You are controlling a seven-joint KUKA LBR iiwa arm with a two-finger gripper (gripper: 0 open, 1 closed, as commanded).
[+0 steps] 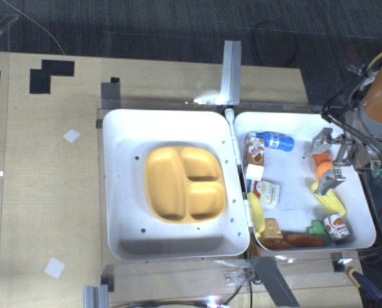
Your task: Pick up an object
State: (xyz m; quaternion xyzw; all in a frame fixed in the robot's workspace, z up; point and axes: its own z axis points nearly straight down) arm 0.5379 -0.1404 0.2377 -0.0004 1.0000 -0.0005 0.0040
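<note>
The claw [327, 163] is seen spread open over the right bin [293, 124]'s right side — an orange object [323, 169] lies between its fingers, ungripped, partly hidden — beside a yellow corn cob [330, 201].

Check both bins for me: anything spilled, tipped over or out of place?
Nothing spilled or damaged. The blue bottle lies on its side, and the small items are crowded along the right bin's edges. The yellow divided tray sits flat in the left bin.
</note>
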